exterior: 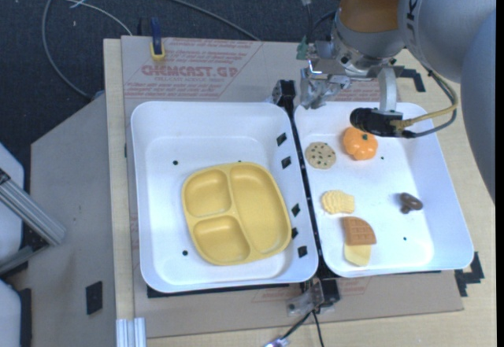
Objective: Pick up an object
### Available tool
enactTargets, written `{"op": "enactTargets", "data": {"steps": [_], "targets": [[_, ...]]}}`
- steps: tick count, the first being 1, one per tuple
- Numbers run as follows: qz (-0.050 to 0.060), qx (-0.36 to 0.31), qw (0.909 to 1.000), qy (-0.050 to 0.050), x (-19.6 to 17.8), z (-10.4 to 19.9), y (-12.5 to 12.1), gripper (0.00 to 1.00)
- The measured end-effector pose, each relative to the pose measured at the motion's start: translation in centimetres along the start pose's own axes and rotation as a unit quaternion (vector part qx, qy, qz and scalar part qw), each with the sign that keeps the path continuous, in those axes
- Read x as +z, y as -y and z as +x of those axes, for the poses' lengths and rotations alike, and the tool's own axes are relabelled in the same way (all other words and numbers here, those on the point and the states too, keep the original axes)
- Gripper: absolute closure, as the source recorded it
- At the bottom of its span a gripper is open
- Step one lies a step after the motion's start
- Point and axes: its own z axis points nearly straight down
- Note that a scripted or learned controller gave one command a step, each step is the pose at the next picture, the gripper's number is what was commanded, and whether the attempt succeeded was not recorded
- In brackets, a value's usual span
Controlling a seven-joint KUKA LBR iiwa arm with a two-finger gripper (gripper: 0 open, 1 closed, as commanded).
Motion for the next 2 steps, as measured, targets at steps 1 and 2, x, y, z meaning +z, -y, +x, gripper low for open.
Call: {"op": "enactTargets", "data": {"steps": [1, 2], "targets": [[0.003, 0.0, 1.0, 0.0, 2.24, 5.09, 0.73, 1.0], [0.002, 0.003, 1.0, 0.001, 2.09, 4.75, 0.66, 0.0]]}}
